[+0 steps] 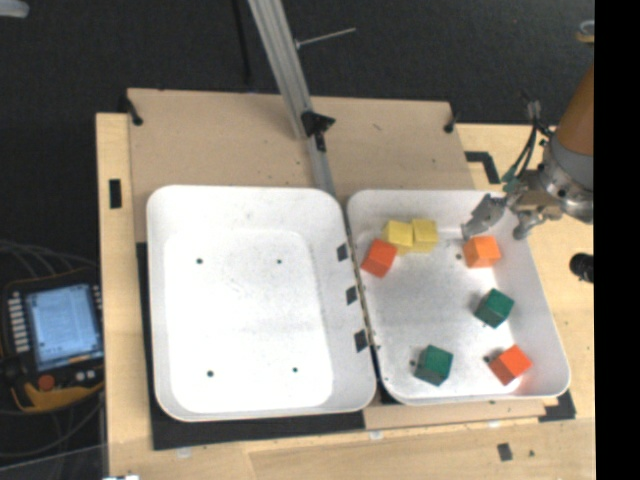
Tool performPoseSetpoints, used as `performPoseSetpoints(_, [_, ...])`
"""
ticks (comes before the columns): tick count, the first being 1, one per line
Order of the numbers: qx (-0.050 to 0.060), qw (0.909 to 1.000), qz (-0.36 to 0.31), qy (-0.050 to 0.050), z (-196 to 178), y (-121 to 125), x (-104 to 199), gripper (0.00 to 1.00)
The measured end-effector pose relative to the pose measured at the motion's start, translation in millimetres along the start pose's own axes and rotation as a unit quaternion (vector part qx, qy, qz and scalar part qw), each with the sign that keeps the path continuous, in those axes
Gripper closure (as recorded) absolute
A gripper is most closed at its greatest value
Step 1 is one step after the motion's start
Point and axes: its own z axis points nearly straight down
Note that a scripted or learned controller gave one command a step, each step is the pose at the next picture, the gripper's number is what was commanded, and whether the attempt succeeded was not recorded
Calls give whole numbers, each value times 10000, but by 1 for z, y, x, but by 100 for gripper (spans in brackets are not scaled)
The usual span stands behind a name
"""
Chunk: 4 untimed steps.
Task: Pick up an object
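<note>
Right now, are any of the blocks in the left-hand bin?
No. All seven blocks lie in the right bin; the left bin shows bare white floor.

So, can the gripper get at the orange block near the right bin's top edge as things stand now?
Probably yes. The gripper hovers just above that orange block, and bare bin floor lies all around the block. The nearest neighbours, the yellow blocks, sit well to its left.

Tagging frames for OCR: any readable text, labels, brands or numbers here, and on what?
No text can be read in this picture.
Handheld screen left of the bench: lit, with lines that look like text, too small and blurred to read.
Orange, yellow and green blocks in the right bin: no visible markings.
Left bin: dark dots, no writing.
Claw and arm: no legible label.
</note>
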Motion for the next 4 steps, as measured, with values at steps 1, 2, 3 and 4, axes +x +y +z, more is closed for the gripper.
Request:
performPoseSetpoints(1, [0, 10000, 7, 1, 42, 0, -2, 0])
performPoseSetpoints(2, [2, 10000, 5, 2, 85, -5, -7, 0])
performPoseSetpoints(3, [-42, 10000, 17, 1, 71, -3, -8, 100])
performPoseSetpoints(4, [-45, 10000, -15, 7, 27, -1, -6, 100])
